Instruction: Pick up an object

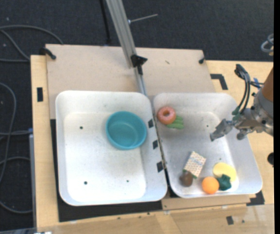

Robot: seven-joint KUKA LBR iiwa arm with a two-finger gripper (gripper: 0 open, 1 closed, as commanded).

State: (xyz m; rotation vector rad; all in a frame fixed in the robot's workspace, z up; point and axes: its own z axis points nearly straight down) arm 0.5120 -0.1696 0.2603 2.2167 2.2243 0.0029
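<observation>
Lying at the near edge of the right bin [237, 106]: orange ball [210, 185], green piece [224, 182], yellow object [224, 170], brown lump [186, 179], patterned block [194, 163]. Farther back, the gripper [221, 129] hovers over bare floor, empty; jaw state can't be told. Farthest: pink ring [166, 114] on a green item [177, 123], and a teal bowl [126, 129] in the left bin [71, 145].

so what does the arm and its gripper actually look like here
The gripper is a grey metal piece with slim, angular fingers, on a bulkier grey wrist. An orange-brown band of the arm shows at the view's right edge, and dark cables loop above the wrist.
</observation>
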